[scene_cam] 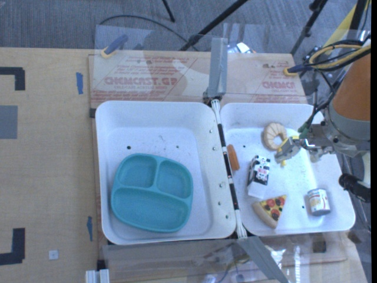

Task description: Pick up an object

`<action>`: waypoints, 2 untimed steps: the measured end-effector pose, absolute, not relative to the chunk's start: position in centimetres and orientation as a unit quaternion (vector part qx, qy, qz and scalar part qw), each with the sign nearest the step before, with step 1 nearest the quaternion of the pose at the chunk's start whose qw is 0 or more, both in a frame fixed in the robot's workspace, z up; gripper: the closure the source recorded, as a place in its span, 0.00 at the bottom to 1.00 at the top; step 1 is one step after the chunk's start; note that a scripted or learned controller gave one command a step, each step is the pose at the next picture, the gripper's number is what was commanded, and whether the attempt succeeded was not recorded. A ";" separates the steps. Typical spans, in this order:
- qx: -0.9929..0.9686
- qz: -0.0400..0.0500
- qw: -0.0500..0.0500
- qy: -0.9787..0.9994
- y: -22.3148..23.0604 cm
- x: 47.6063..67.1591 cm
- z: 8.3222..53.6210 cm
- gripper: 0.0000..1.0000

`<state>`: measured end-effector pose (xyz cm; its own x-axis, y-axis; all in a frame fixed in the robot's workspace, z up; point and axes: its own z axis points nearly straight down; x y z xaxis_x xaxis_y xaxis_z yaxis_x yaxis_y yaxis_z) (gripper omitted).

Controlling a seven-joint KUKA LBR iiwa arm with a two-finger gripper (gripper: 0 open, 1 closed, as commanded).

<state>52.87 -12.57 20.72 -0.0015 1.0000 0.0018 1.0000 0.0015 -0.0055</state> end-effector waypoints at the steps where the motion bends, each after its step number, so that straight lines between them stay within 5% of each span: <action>1: -0.669 0.000 0.000 -0.743 -11.8 56.2 10.4 0.00; 2: -0.646 -0.001 -0.002 -0.764 -12.9 61.5 8.6 0.00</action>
